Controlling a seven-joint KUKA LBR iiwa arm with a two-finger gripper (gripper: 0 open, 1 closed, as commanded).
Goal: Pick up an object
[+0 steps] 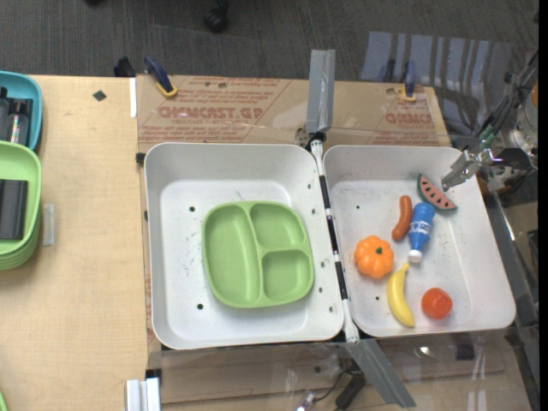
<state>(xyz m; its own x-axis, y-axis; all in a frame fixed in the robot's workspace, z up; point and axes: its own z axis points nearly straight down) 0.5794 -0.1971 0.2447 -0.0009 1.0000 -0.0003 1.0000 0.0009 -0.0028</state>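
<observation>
The right bin [479, 315] holds several toy foods. A watermelon slice [436, 193] lies at its far right, with a sausage [402, 217] and a blue bottle [419, 227] beside it. Nearer the front are an orange pumpkin [374, 257], a banana [399, 294] and a red tomato [437, 303]. My gripper [458, 175] hangs at the bin's far right corner, just right of and above the watermelon slice, and I see nothing held in it.
The left bin [171, 229] contains a green divided plate [259, 253]. A metal divider [330, 229] joins the two bins. Green and blue trays [17, 187] are stacked on the wooden bench at the far left. Cardboard lies behind the bins.
</observation>
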